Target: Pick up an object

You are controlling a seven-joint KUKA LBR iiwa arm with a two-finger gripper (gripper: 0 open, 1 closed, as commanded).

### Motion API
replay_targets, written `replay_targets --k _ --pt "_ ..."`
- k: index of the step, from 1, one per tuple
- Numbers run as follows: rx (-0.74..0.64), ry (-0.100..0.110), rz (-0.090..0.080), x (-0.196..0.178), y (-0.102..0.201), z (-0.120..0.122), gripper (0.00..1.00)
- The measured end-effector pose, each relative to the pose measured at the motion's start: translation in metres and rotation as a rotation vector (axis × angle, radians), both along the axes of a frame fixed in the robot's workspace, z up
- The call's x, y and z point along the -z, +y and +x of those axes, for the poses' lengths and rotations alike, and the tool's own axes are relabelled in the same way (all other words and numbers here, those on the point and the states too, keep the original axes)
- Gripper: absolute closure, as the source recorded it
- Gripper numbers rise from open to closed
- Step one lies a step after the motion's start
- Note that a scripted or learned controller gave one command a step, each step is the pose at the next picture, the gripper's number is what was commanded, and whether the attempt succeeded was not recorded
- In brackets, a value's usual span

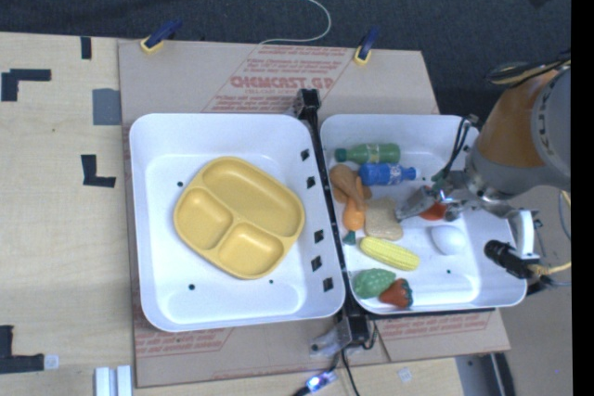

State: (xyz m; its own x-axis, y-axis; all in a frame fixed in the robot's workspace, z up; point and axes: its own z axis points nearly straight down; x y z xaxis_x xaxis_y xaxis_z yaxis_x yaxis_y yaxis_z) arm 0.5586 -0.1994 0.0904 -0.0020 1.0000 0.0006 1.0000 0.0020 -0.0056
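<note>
1. We see our claw [429, 202] low inside the right bin [464, 292], near the table's right edge, with the grey arm [520, 144] coming in from that side.
2. There is something small and red [434, 211] right at the tip of our claw. We cannot tell if the claw is open or closed, or if it holds the red thing.
3. We think we are at the grabbing step. Next we would need to close on the red thing and lift straight up.
4. Many toys lie close by. A white egg [448, 240] sits just beside the red thing, and a slice of bread [380, 221] lies just on the other side.
5. A yellow corn cob [390, 252], a carrot [353, 213], a blue bottle [385, 173] and a green bottle [369, 153] fill the side of this bin nearest the other bin. A strawberry [397, 294] lies at the bin's front edge.
6. We think the egg and bread could get bumped or pinched, since they are so near.
7. The left bin [158, 199] holds a yellow divided plate [238, 216], well apart from our claw.
</note>
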Motion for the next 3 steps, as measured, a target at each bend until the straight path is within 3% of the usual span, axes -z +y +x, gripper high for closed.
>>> replay_targets --k 1,3 --pt "-0.001 -0.002 0.0 -0.013 0.0 0.001 1.0" --pt "0.001 -0.009 -0.002 -0.115 0.003 -0.004 1.0"
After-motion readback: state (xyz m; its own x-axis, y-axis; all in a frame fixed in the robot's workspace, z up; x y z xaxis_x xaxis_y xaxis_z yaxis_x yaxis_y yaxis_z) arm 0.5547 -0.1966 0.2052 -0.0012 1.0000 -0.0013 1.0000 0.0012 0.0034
